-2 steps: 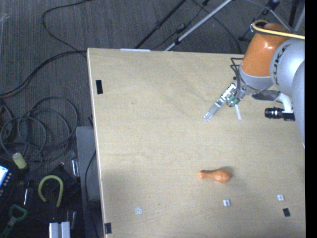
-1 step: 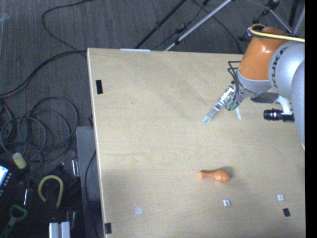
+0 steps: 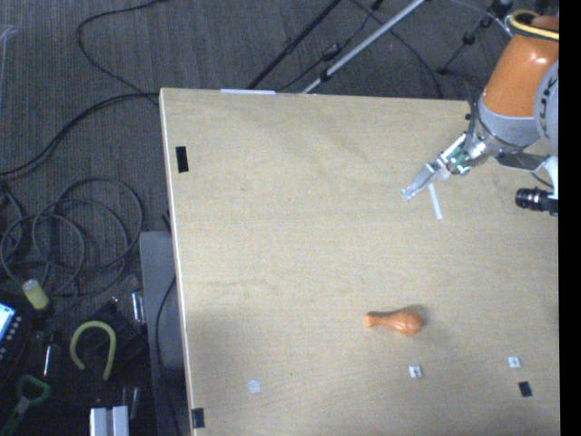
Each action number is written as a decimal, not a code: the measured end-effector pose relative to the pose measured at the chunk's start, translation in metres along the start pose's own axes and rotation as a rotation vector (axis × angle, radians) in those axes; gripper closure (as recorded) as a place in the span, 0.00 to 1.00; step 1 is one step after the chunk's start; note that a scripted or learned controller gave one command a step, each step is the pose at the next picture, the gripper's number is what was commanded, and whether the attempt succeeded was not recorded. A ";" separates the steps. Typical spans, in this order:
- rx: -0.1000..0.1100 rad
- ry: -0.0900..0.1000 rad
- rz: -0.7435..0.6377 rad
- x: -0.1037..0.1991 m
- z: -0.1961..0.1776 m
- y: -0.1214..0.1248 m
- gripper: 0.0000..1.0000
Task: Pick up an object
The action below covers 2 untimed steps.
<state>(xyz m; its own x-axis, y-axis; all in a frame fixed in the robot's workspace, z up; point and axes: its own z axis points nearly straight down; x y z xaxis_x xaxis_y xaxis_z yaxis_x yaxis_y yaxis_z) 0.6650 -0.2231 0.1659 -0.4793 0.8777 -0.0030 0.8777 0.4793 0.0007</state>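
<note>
An orange, drumstick-shaped object [image 3: 396, 322] lies on its side on the light wooden bench top [image 3: 300, 234], toward the front right. My gripper [image 3: 423, 204] hangs over the bench's far right part, well behind the orange object and apart from it. Its two thin fingers are spread, one pointing left and one pointing down toward the front, with nothing between them. The grey wrist and orange band [image 3: 519, 71] rise to the upper right.
Small markers [image 3: 415, 371] and black tags [image 3: 182, 159] sit on the bench top. The bench's left edge drops to a floor with cables [image 3: 73, 225] and tools. Stand legs [image 3: 381, 25] cross the floor behind the bench.
</note>
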 end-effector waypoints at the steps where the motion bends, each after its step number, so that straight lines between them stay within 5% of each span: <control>1: 0.001 0.001 -0.171 -0.001 0.082 0.004 0.00; 2: -0.001 -0.002 -0.172 -0.001 0.071 0.005 1.00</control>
<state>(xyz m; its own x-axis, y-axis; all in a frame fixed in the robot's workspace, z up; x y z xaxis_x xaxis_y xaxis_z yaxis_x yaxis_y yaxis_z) 0.6701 -0.2212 0.0944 -0.6227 0.7824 -0.0053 0.7824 0.6227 0.0008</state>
